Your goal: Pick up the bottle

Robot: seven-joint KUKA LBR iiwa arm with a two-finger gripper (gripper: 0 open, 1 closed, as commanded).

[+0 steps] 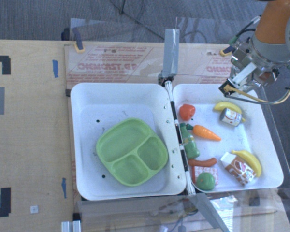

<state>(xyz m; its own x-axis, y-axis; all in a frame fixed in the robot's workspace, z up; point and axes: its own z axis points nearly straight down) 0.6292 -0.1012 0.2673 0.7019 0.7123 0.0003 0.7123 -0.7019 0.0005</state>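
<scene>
Overhead slanted view of bench (29, 129) with two white bins side by side. Left bin (82, 100) holds green divided plate (132, 152). Right bin (270, 144) holds toy food: tomato, carrot (206, 133), sausage, green apple, two bananas, two small cartons. Green bottle (189, 140) lies against bin's left wall, between tomato and sausage, just beside carrot. End effector (230, 87) hangs over bin's far edge, well apart from bottle, holding nothing; finger opening cannot tell. Step judged: approach not yet begun. Next move calls for travel toward left wall, then descent over bottle.

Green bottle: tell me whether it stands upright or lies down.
Lying down. The green bottle rests lengthwise along the right bin's left wall.
</scene>
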